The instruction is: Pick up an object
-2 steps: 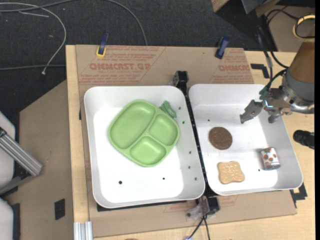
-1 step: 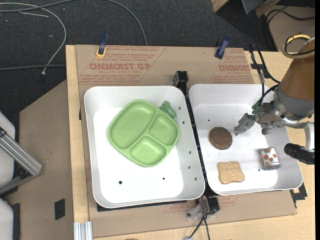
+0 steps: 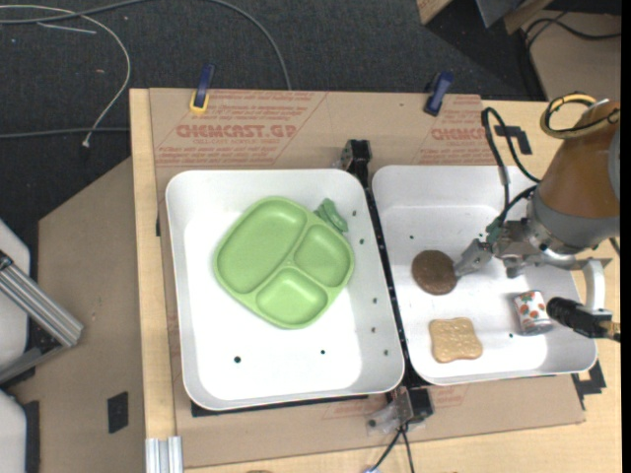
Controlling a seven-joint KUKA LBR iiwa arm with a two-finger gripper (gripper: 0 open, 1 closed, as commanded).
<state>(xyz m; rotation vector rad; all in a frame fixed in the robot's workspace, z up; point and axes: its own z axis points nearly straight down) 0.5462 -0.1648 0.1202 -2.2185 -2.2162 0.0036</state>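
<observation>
The right bin point(image 3: 444, 190) holds a round brown cookie point(image 3: 433, 272) near its middle. A square tan cracker point(image 3: 455, 340) lies toward its front edge, and a small white cube with red dots point(image 3: 531, 310) sits at its right side. My gripper point(image 3: 473, 256) reaches in from the right, low over the bin. Its tip is just right of the brown cookie, close to the cookie's edge or touching it. Nothing shows held in it.
The left bin point(image 3: 207, 353) holds a green divided plate point(image 3: 284, 261), with a small green piece point(image 3: 332, 215) at the plate's upper right rim. The grey and orange arm point(image 3: 582, 185) covers the right bin's right side. Black cables point(image 3: 503, 156) run beside the arm.
</observation>
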